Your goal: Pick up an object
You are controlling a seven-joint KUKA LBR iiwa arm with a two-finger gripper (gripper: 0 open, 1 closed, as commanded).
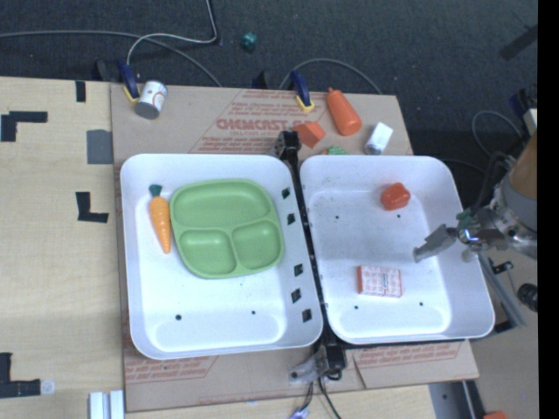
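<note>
My gripper [447,236] hovers over the right edge of the right bin [349,321], at the end of the arm reaching in from the right. A small red object [395,196] lies in that bin's far part, up and to the left of the gripper. Near the bin's front lies a flat pink-and-white patterned box [379,281], below and to the left of the gripper. The gripper touches neither. In the left bin [201,334] an orange toy carrot [161,221] rests beside a green divided plate [229,227].
On the cardboard behind the bins lie an orange cylinder [343,112], a small orange block [312,133], a white cube [379,136] and a white can [150,99]. Two blue clamps [303,92] and cables sit at the back edge.
</note>
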